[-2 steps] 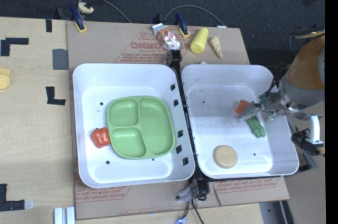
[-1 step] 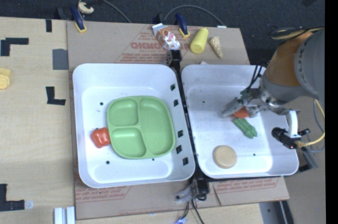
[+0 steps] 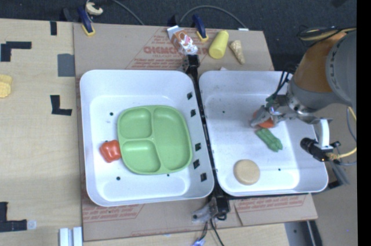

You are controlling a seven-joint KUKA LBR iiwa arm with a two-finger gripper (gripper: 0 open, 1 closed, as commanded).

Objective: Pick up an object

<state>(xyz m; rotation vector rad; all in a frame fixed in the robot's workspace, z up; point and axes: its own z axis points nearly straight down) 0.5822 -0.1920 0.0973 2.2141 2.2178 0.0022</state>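
Note:
My gripper (image 3: 265,118) is low in the right bin (image 3: 232,94), reaching in from the right. A small orange-red object (image 3: 266,123) sits at its tip, partly hidden by the fingers. Just below and right of it lies a green vegetable-shaped toy (image 3: 270,139) on the bin floor. A round tan cookie-like piece (image 3: 247,172) rests near the bin's front edge. In the left bin (image 3: 98,88) a green divided plate (image 3: 154,138) lies flat, with a red-orange toy (image 3: 109,150) beside its left edge.
Behind the bins on the cardboard stand a yellow cylinder (image 3: 218,44), a tan cone-like piece (image 3: 237,51) and a small printed packet (image 3: 183,40). Blue clamps (image 3: 87,21) hold the cardboard's back edge. Cables run along the far side.

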